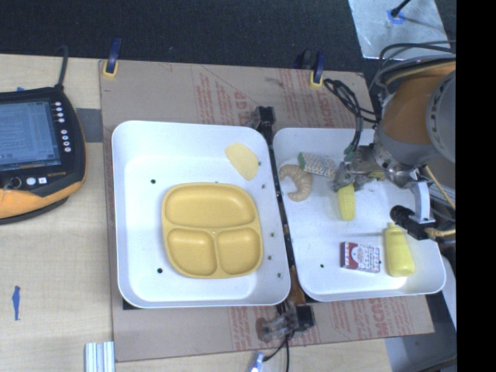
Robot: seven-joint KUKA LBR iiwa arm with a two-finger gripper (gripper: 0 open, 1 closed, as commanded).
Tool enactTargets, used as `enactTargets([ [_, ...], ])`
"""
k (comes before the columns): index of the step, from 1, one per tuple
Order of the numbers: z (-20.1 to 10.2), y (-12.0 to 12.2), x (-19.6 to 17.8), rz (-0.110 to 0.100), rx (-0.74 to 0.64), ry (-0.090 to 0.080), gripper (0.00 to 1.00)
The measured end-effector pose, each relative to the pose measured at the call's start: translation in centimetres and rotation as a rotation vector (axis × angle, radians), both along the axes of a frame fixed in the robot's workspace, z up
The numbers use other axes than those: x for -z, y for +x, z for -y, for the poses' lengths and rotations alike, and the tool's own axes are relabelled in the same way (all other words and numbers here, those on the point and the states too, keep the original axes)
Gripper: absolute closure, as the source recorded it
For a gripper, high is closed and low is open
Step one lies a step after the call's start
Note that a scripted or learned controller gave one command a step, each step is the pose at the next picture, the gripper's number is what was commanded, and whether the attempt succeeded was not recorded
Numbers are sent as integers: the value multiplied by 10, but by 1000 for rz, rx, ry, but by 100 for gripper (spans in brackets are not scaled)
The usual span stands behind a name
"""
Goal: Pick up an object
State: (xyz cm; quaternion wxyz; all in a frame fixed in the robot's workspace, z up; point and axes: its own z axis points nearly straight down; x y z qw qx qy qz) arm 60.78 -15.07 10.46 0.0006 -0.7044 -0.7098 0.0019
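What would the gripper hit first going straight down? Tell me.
Probably the small yellow corn-like piece below the gripper, with the right bin floor underneath; depth is unclear from this slanted view.

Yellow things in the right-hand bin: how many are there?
2: a small yellow piece near the gripper, and a yellow bottle at the bin's right side. The arm may hide others.

- Reaches in from the right edge of the camera view as one grey metal arm (442, 118) with a broad orange band above the wrist.
- Bends down and leftward, the bulky wrist high at the upper right, black cables looping off its top.
- Ends in a small two-finger metal pincer (346, 178), pointed down and hanging low.
- Fingertips too small and dark to tell whether parted or closed.
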Motion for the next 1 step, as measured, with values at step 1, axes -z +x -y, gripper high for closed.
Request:
enactTargets([
  [1, -61, 33, -103, 4, 3, 3, 100],
])
